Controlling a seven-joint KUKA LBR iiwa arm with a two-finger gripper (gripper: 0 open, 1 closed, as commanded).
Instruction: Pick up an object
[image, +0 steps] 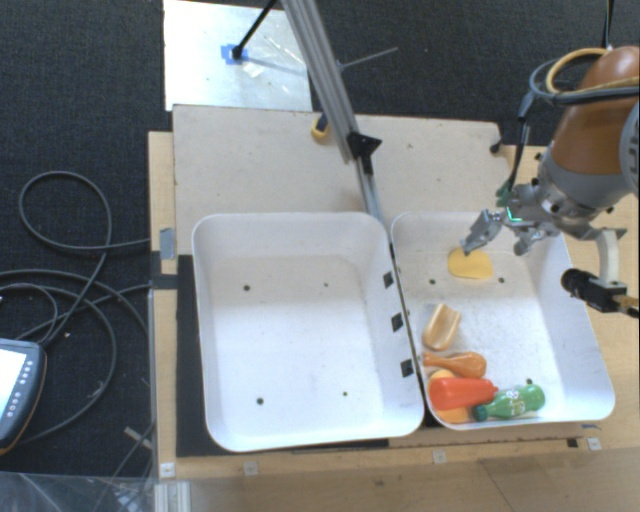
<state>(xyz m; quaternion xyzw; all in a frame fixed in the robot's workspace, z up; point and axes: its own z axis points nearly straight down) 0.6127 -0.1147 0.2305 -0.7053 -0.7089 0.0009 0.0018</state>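
1. Bench (250, 160) – pale board top, bearing two shallow white bins side by side; dark carpet around it, with loose black cables (60, 260) looping on the floor to the left.
2. Left bin (215, 330) – bare white floor with a few small dark dots.
3. Right bin (575, 340) – holds all the loose objects.
4. Yellow flat piece (470, 265) – lies alone on the far part of the right bin's floor, left of centre, well apart from the other items.
5. Near cluster, against the right bin's left and near walls: a tan bread-like piece (441, 325) farthest back, an orange drumstick-shaped item (455, 363) next, then a red-orange carrot-like block (462, 392), with a green bottle (512, 402) lying on its side at the near right, touching the block.
6. Arm (595, 120) – orange-and-grey body enters from the right, above the far right corner of the right bin.
7. Gripper (482, 232) – tilted down and to the left; its tip sits right at the far edge of the yellow flat piece. Fingers – cannot tell whether they are apart or together at this angle, and nothing can be seen between them.
8. A grey metal pole (335, 100) slants from the far edge down to the seam between the bins.
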